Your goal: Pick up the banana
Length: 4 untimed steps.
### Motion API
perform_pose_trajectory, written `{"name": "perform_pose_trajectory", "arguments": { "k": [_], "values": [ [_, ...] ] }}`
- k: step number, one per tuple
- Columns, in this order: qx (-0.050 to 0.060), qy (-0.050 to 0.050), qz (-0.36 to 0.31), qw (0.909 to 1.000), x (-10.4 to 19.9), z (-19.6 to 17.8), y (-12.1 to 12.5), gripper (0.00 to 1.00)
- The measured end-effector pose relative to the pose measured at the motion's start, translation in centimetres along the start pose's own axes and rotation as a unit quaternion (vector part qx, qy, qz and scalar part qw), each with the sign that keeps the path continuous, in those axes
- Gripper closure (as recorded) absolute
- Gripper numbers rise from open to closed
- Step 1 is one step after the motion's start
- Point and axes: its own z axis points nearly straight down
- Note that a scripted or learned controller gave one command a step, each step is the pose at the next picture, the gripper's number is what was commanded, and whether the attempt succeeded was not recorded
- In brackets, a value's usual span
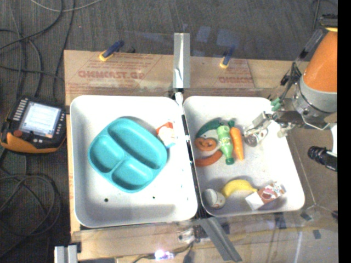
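While the banana (239, 187) sits low in the right bin (293, 171), the gripper (256, 129) hovers above, jaws slightly apart, holding nothing.

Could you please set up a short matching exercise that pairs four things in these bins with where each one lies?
Things:
1. banana
2. teal divided plate
3. carrot
4. gripper

Places:
A. in the left bin
B. near the front of the right bin
C. over the right bin's far right part
D. in the cluster of toy food in the middle of the right bin

Pairs: 1-B, 2-A, 3-D, 4-C
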Motion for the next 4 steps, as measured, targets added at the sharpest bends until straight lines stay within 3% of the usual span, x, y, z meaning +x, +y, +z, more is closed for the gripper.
{"name": "perform_pose_trajectory", "arguments": {
  "k": [1, 2, 3, 4],
  "values": [
    [-0.005, 0.0, -0.084, 0.9965, -3.5, 17.5, -5.0, 0.0],
    [-0.011, -0.006, -0.097, 0.9952, -1.3, 18.0, -5.0, 0.0],
    [-0.01, -0.002, -0.113, 0.9936, -2.2, 18.0, -5.0, 0.0],
    [-0.011, -0.003, -0.112, 0.9936, -2.2, 17.0, -4.8, 1.0]
  ]
}}
